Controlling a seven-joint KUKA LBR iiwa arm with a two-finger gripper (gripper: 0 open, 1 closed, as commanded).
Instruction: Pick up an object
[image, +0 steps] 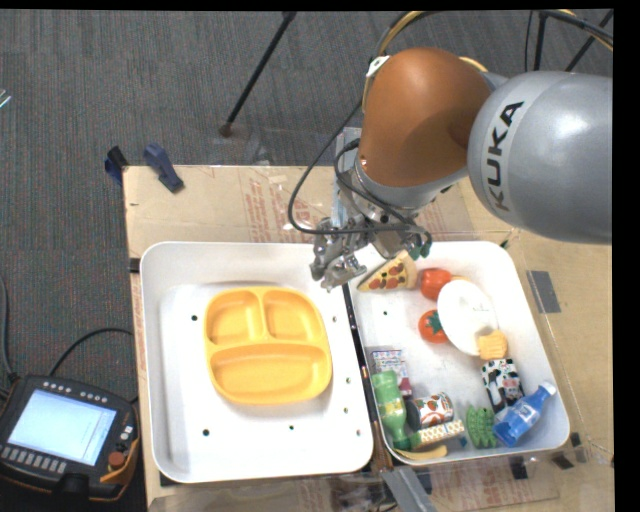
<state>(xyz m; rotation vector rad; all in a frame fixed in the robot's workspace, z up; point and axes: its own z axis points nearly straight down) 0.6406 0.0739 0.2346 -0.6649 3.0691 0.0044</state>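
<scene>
Two white bins sit side by side on the bench (200, 205), a cardboard-brown top above dark grey carpet. The left bin (160, 300) carries one yellow divided tray (268, 343). The right bin (520, 290) carries one pizza slice toy (392, 274), two red tomatoes (436, 283), one white plate (466, 316), one green bottle (389, 398), one blue bottle (524, 413), one cow-patterned carton (500, 381) and a small can (434, 410). A teach pendant (62, 432) lies on the floor at lower left. The gripper (338, 262) hangs over the seam between the bins; whether it is spread or closed I cannot tell. The pizza slice toy lies just beside it, to its right, at the right bin's upper left.
</scene>
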